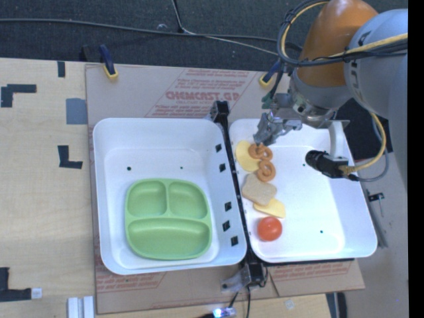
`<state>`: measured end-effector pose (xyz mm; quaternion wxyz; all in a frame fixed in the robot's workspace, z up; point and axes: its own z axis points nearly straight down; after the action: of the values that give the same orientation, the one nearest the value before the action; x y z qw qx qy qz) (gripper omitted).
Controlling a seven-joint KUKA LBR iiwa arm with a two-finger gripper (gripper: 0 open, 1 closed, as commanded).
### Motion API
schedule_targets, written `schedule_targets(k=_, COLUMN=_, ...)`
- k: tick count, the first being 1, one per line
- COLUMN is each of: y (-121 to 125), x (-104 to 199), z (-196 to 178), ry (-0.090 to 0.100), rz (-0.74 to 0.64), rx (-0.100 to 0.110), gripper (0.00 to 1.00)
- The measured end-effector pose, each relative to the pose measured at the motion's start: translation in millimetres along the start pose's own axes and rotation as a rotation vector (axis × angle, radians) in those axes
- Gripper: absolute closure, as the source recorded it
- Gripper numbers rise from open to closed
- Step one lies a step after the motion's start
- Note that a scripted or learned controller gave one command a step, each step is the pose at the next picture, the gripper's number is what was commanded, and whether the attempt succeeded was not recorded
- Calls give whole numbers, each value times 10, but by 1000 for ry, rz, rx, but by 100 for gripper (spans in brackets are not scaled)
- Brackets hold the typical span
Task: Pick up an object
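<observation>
My gripper (267, 135) hangs low over the far left part of the right bin (331, 237), its tip right above an orange pretzel (263, 153). A second orange pretzel (266, 171) lies just in front of the first. A pale yellow disc (245, 158) sits under and to the left of them. Nearer the front lie a tan bread slice (258, 191), a yellow wedge (271, 209) and a red tomato (269, 228).
The left bin (112, 151) holds a green divided plate (168, 218). A black divider (228, 177) runs between the bins. A black fitting with a cable (324, 162) hangs over the right bin's middle, beside the arm (331, 38).
</observation>
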<state>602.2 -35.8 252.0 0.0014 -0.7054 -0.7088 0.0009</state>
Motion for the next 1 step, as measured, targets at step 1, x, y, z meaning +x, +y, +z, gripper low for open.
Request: schedule_targets(k=1, y=-292, x=492, z=156, ry=0, rz=0, rx=1, gripper=100)
